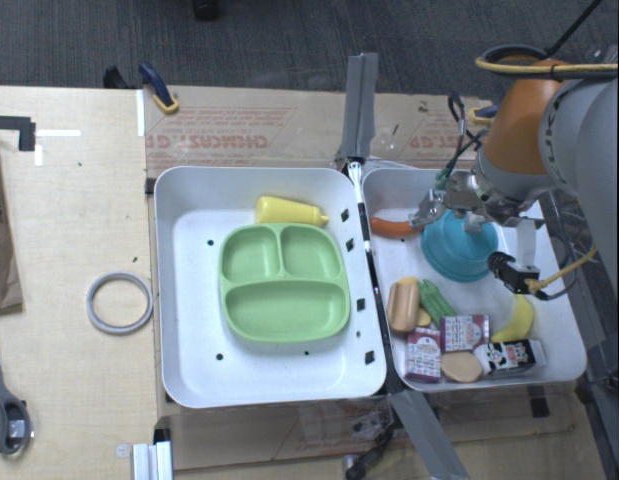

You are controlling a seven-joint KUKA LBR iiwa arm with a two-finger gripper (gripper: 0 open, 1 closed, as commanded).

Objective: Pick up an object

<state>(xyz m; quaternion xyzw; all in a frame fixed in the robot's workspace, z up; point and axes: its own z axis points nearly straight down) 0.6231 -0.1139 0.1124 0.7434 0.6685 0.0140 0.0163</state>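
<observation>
At the near edge of the bench, part of one pair of scissors [7,423] is seen at the left corner. In the right bin [561,366], nearest the front wall, one small purple carton [425,356], one tan oval piece [461,368] and one black-and-white carton [514,357] are found side by side, the oval piece touching both cartons. Just behind them, one pinkish box [465,331], one yellow banana [520,318], one green vegetable [438,298] and one tan bread roll [403,303] are crowded together. Farther back in that bin, one blue bowl-like item [459,247] is seen, and one orange carrot [391,227] is laid just to its left, near the dividing wall. The gripper [451,204] is placed directly over the far rim of the blue item, beside the carrot's end; whether its grip is released, clenched or closed upon anything cannot be told, as that part is hidden by the wrist. The one arm [549,118], grey with an orange band, is extended in from the right above it. In the left bin [189,368], one green divided plate [284,282] with three compartments is set near the middle, and one yellow bottle-like item [287,210] is laid just behind it, by the far wall. On the bare bench to the left, one grey ring [119,302] is laid apart from the bins. Farthest back, one blue-and-yellow clamp [159,88] is seen at the bench's far edge.
</observation>
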